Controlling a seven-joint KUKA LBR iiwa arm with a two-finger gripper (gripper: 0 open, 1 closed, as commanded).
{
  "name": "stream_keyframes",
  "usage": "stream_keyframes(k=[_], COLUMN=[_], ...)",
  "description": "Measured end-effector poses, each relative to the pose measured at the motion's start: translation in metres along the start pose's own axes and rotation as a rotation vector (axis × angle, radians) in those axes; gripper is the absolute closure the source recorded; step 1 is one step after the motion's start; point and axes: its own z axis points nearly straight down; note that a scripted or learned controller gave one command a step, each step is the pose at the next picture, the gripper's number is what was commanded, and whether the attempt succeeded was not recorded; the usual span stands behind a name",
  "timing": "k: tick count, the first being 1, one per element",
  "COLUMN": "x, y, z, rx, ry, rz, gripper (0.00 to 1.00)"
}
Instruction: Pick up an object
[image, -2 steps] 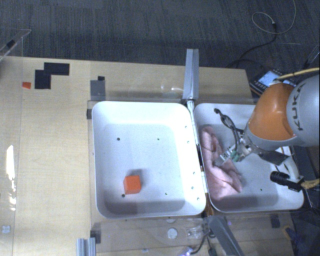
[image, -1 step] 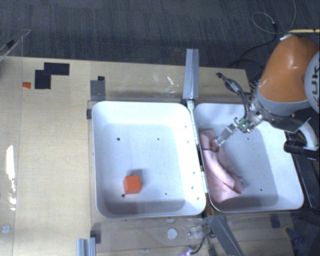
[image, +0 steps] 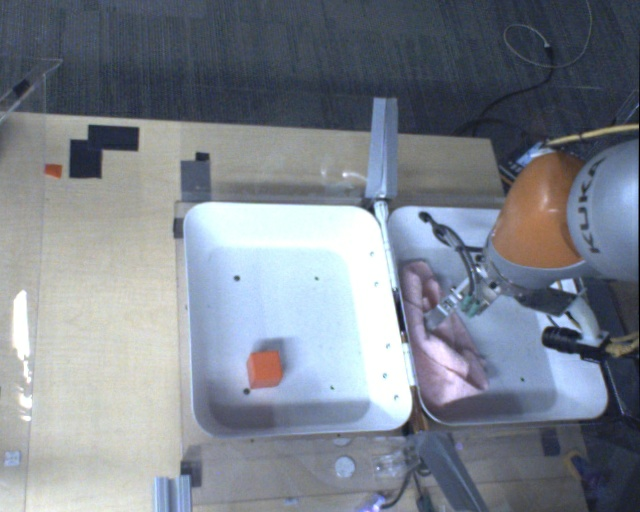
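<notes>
A small orange cube (image: 265, 369) lies in the left bin (image: 215, 240), near its front left. A crumpled pink cloth (image: 440, 340) lies along the left side of the right bin (image: 520, 395). My gripper (image: 452, 306) hangs low over the cloth's upper right part, its fingers reaching down to the fabric. The arm with its orange band (image: 535, 225) comes in from the right above the right bin. The view is too small to tell how the fingers stand.
A grey metal post (image: 383, 150) stands at the back between the two bins. Black patches (image: 100, 148) and a small orange mark (image: 53, 171) sit on the wooden bench at far left. Cables (image: 590, 345) run over the right bin's right rim.
</notes>
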Motion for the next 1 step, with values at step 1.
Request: stream_keyframes(k=[1], x=[-0.001], y=[0.0031], z=[-0.0122], rx=[-0.007], ry=[-0.005], rz=[0.001], gripper=[1.0])
